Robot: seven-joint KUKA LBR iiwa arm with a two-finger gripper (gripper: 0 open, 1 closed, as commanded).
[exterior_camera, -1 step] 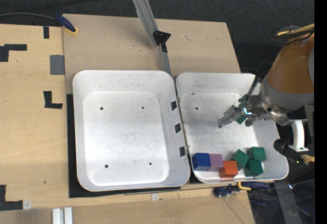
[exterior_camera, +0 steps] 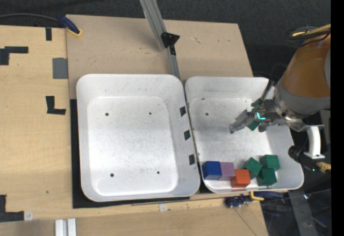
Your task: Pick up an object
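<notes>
Gripper [exterior_camera: 246, 122] hangs over the middle of the right bin [exterior_camera: 226, 90], fingers slanting toward the bin floor; a small green thing sits at its wrist end, but whether that is a held block or part of the tool, and whether the fingers are spread or closed, cannot tell. The blocks lie bunched along the bin's near edge, well apart from the gripper: blue block [exterior_camera: 212, 170], purple block [exterior_camera: 227, 170], orange block [exterior_camera: 241, 177] and green blocks [exterior_camera: 263, 169] touching or just beside one another. Judged as the approach step, nothing yet grasped: next move calls for shifting toward the near edge, lining up over one block at the cluster's rim, say the blue, then descending
</notes>
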